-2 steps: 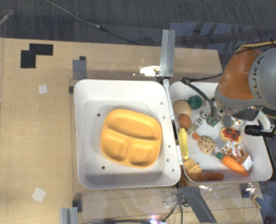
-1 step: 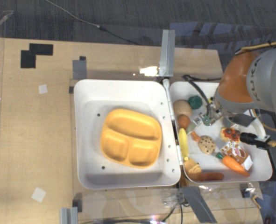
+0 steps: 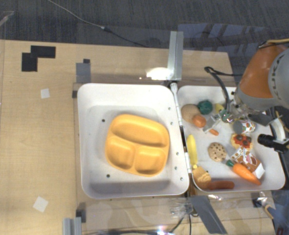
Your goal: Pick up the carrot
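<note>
The bench (image 3: 36, 146) carries two shallow white bins side by side; the left bin (image 3: 93, 131) holds a yellow divided tray (image 3: 136, 144) alone, while the right bin (image 3: 276, 180) is crowded with small play foods. The grey arm (image 3: 274, 77), with its orange band, reaches in from the right and hangs over the upper part of the right bin, with the tool (image 3: 228, 114) low among the items there; how it is set, wide or narrow, I cannot tell, and nothing can be seen held in it. The carrot (image 3: 245, 172) lies toward the near right corner of the right bin, well apart from the tool, its green top pointing left and its orange tip toward the bin's corner. The chief risk is the clutter (the carrot has neighbours on nearly every side): a printed packet (image 3: 246, 158) lies touching or just beside it on the upper side, a red sausage (image 3: 218, 184) is near on the left, and a cookie (image 3: 216, 151) sits just above its green end; a descent a little off line would likely close on the packet instead, or push the carrot against the bin wall. Its tapered, slanted body could also slip out of a grip taken near the thin end. The small orange ball (image 3: 199, 121) near the tool is alike in colour and could be taken by mistake.
</note>
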